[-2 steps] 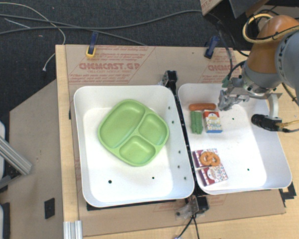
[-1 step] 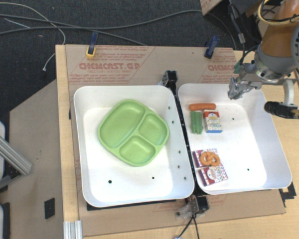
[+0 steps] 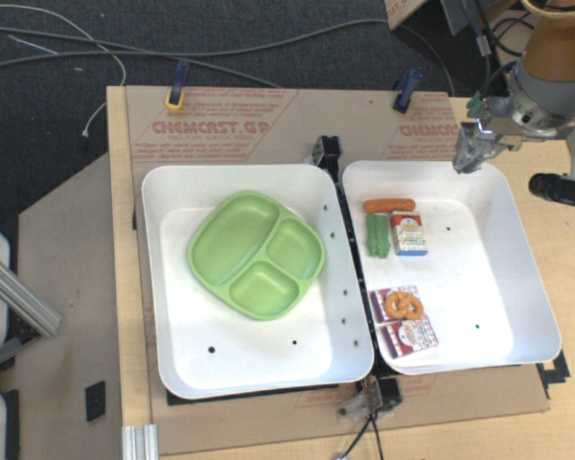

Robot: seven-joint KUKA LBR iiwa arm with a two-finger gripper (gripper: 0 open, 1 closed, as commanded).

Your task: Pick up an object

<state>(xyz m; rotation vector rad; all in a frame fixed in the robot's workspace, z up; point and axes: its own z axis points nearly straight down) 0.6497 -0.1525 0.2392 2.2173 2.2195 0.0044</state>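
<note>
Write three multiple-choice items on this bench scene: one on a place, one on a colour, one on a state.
1. Where does the divided plate lie?
A. left bin
B. right bin
C. on the cardboard

2. What colour is the plate?
A. red
B. green
C. blue

3. Where is the gripper?
A. low among the food items
B. over the plate
C. at the right bin's far edge

Answers: 1 A, it sits inside the left bin. 2 B, it is light green. 3 C, it hangs at the far rim, apart from the sausage.

two bins (image 3: 163, 209), one plate (image 3: 257, 255), five small items (image 3: 389, 205)
</note>
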